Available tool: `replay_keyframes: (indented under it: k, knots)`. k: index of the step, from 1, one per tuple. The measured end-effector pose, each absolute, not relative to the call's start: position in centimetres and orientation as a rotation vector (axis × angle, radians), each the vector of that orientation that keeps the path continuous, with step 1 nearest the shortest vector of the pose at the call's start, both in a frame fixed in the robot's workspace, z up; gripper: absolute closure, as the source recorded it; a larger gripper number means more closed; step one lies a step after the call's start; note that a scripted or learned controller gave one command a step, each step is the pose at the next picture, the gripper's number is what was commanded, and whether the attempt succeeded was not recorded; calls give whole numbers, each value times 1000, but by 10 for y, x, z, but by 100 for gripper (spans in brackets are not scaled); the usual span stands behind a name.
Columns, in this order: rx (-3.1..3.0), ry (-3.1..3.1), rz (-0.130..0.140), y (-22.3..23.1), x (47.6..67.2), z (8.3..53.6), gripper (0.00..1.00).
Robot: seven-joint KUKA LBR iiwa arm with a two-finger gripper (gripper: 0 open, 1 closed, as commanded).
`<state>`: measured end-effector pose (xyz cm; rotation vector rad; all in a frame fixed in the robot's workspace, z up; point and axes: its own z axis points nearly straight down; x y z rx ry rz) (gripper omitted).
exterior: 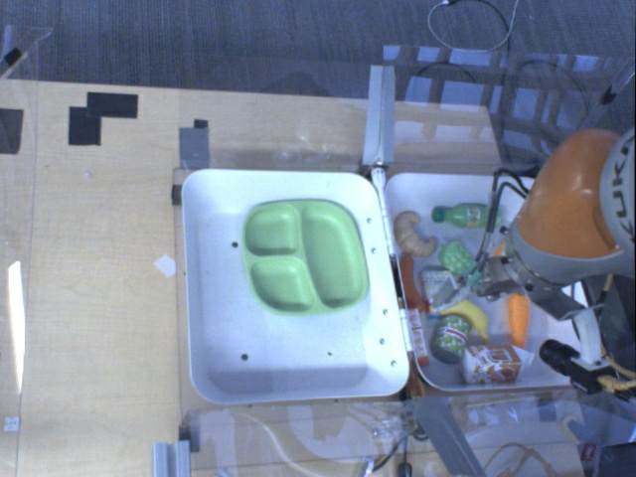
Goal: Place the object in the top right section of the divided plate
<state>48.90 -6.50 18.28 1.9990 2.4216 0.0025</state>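
Pale wooden bench point(89, 296) carries two shallow white plastic bins side by side, and behind it lies a dark blue carpet floor point(199, 18). Taking the green divided plate point(304, 255) as landmark: it is smooth, rounded, with three sections, and it lies in the middle of the left white bin point(214, 356), with nothing in its sections. Its long section runs from near to far on the plate's right side. To the right of the plate, the right white bin point(425, 374) holds small things close together: nearest, an orange and white carton point(492, 365) and a round green and red can point(451, 338), then a curved yellow banana point(467, 314) and an orange carrot point(518, 318) standing near to far. Farther, a beige knobby ginger root point(410, 233) and a green bottle point(460, 214) lying left to right. The two-finger gripper point(489, 278) hangs over this bin, just beside the banana; whether it is open, I cannot tell.
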Motion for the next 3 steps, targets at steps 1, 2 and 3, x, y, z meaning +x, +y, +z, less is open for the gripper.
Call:
replay_keyframes:
  k: [1, 2, 3]
  knots:
    - [1994, 2426, 2, -64, 491, 190, 100]
    - [1995, 2426, 2, -64, 491, 191, 0]
    - [1989, 2431, 3, -63, 493, 198, 100]
